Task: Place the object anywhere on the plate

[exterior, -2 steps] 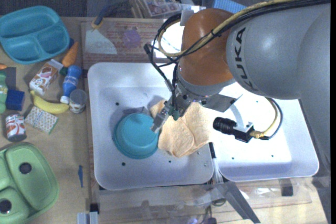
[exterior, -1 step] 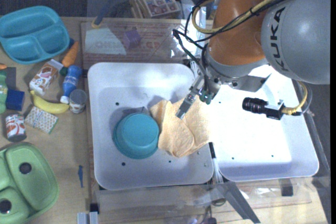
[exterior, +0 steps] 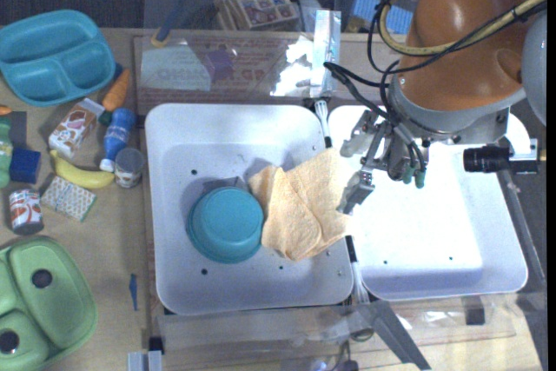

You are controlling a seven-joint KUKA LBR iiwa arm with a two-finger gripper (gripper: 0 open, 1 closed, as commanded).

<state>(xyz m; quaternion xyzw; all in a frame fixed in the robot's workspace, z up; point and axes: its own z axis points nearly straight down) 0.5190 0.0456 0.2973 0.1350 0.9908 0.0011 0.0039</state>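
Item one: left bin, a shallow white plastic tray with rounded corners, at centre frame. In it sits a teal bowl, round and smooth, upside down at lower centre left, and a yellow cloth, soft, rumpled and folded in loose layers, lying just right of the bowl and touching it, its right edge draped up against the wall between the bins. Item two: right bin, the same white tray, glare-bright, at right of frame. Item three: my gripper, dark metal fingers under the grey wrist and the glossy orange band, at centre right over the seam between the bins; one fingertip hangs just at the cloth's right edge, and whether it touches the cloth I cannot tell. I see nothing between my fingers; whether they are spread or closed I cannot tell. Item four: teal divided plate, smooth moulded plastic with compartments, on the bench at upper left of frame, well apart from the cloth and from my gripper. Item five: green moulded tray at lower left; yellow banana at left.
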